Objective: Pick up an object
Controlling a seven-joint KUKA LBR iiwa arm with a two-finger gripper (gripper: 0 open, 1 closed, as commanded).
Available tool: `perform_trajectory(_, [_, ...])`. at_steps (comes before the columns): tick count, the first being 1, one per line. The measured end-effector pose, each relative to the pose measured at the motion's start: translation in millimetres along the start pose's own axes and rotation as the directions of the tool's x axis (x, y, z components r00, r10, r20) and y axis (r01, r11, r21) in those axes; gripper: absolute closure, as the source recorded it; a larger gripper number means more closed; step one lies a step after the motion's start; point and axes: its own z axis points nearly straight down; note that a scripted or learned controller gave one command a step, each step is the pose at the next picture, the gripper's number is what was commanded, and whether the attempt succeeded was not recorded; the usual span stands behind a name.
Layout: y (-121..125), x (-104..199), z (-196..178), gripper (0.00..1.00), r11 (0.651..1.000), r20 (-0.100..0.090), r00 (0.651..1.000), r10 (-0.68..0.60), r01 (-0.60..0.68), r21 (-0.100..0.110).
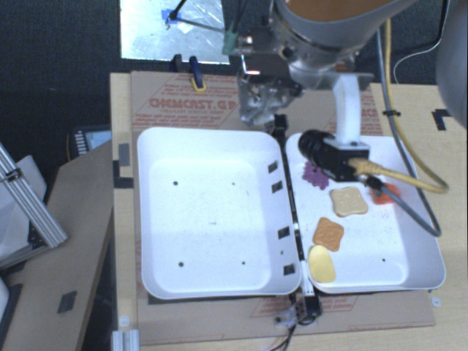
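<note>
From above, the gripper (pixel 267 115) hangs over the back rim where the two bins meet; I cannot tell whether it is open or closed. The nearest object, a purple piece (pixel 316 175), lies in the view's right-hand bin (pixel 417 265), toward the front and right of the gripper.

Toast slice (pixel 348 201) in right bin (pixel 429 266)

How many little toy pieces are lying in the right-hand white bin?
5: a purple piece near the back, a tan slice mid-bin, a red-orange piece right of it, an orange square below, a yellow piece at the front. The arm may hide more.
</note>
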Motion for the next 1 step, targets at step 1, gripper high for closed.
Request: perform_trajectory(1, [-12.2, 23.7, 0.2, 1.00, 1.000, 0.000, 1.000, 0.000, 0.000, 0.001])
